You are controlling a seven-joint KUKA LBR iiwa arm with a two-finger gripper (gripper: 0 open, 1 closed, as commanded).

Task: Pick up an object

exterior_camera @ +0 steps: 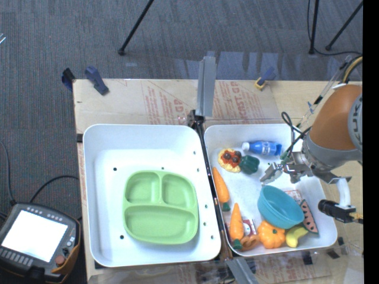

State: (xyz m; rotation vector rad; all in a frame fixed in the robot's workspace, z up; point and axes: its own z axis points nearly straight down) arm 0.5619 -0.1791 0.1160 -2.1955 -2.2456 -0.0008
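Observation:
My gripper (280,173) hangs over the right bin (251,188), just above the far rim of a blue bowl (278,207). Its two grey fingers stand spread open, with nothing between them. Around it in that bin lie a blue bottle (264,148), a pizza slice toy (228,159), a dark green pepper (250,164), two carrots (221,185) (236,220), an orange pumpkin (271,235), a yellow banana (295,236) and a watermelon slice (307,216). The arm's orange band (334,120) covers part of the bin's right side.
The left bin (95,158) holds a green divided plate (161,207). A grey upright post (206,90) stands behind the seam between the bins. A tablet pendant (35,236) lies on the floor at lower left. Tripod legs stand behind the bench.

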